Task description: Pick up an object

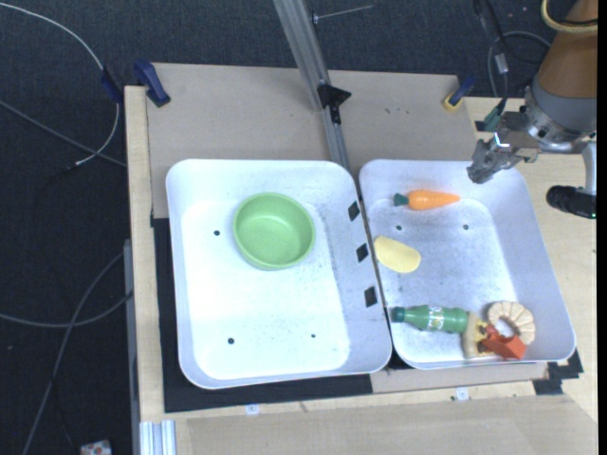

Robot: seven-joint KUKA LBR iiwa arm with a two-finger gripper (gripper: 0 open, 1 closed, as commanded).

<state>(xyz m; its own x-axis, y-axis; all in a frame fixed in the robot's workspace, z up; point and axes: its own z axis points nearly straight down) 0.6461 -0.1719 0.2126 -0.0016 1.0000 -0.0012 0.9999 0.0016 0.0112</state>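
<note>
While the claw (484, 166) hangs over the right bin's (531, 211) far rim, gripping nothing, though open or clenched I cannot tell, the toy carrot (429, 199) lies just to its left and nearer us, long axis running left-right across the bin.

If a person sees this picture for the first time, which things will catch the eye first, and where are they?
The green bowl stands out first, alone in the left bin. Next comes the orange toy carrot near the far edge of the right bin, with the gripper hovering over that bin's far right corner. A yellow piece, a green bottle and a small heap of toys lie nearer the front.
</note>
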